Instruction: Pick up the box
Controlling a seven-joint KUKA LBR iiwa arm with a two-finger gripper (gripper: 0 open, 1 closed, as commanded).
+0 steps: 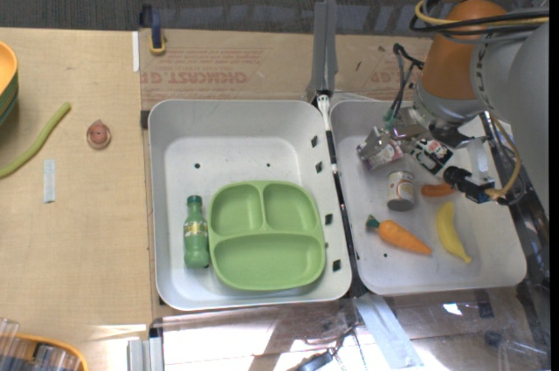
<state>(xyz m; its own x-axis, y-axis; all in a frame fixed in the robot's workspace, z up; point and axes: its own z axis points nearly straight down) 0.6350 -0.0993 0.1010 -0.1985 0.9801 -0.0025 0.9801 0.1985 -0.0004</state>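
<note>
A: Where is the claw (382,149) right now?

B: Low over the right bin (489,269), toward that bin's 10 o'clock corner. The grey arm (515,81) with its orange band (454,55) comes in from 2 o'clock.

A: Are its fingers apart or together?

B: I cannot tell; the metal parts blur into one grey cluster.

A: And the box?

B: There is a small white and black thing (431,153) with a red spot just at 3 o'clock of the claw, under the wrist. It may be the box, but it is too small and too hidden to be sure. It does not sit between the fingers as far as I can see.

A: What else lies in that bin?

B: A small grey can (401,189) just at 5 o'clock of the claw, a carrot (402,236) at 6 o'clock of the can, a banana (452,230) at the carrot's 3 o'clock, and a small orange piece (436,190) beside the can.

A: And the left bin (175,133)?

B: A green divided plate (265,235) in its lower half, with a green bottle (196,230) touching the plate's 9 o'clock edge.

A: Anything on the bench (79,256) itself?

B: A long green bean (37,140) and a small pinkish round thing (99,134) near it, well apart from the bins.
</note>
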